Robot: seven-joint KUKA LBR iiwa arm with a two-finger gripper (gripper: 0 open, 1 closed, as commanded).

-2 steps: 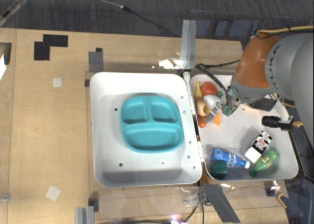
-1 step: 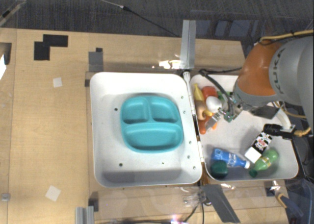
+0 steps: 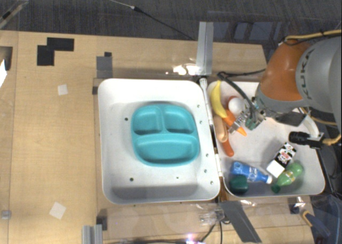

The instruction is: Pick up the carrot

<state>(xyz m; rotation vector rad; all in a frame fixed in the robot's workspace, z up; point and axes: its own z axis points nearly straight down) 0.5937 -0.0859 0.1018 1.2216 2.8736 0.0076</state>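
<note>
Orange plastic identifies the carrot (image 3: 238,126), which is seen in the camera view in the right bin (image 3: 315,184), close to that bin's left wall and in its upper half. It lies at a slant beside a reddish sausage-shaped toy (image 3: 224,138), and just below a yellow banana (image 3: 216,104) and a white egg (image 3: 234,104). The gripper (image 3: 249,118) is positioned directly at the carrot's upper end; whether contact is made cannot be told. Whether the jaws are spread or pressed together cannot be told from this view, since the wrist covers them.

The carrot is judged to be a light, rigid, hollow toy with a smooth and somewhat slippery skin. It is tapered, so a grip near the thin tip is likely to slide off. Hold is best taken across the thicker middle portion, with the jaws set square to the long axis. Care is advised, because the sausage toy lies just beside it and may be caught as well.

A teal divided plate (image 3: 164,134) rests in the left bin (image 3: 115,184). A blue bottle (image 3: 250,174) and a green object (image 3: 288,176) are lying near the front of the right bin, well apart from the carrot.
</note>
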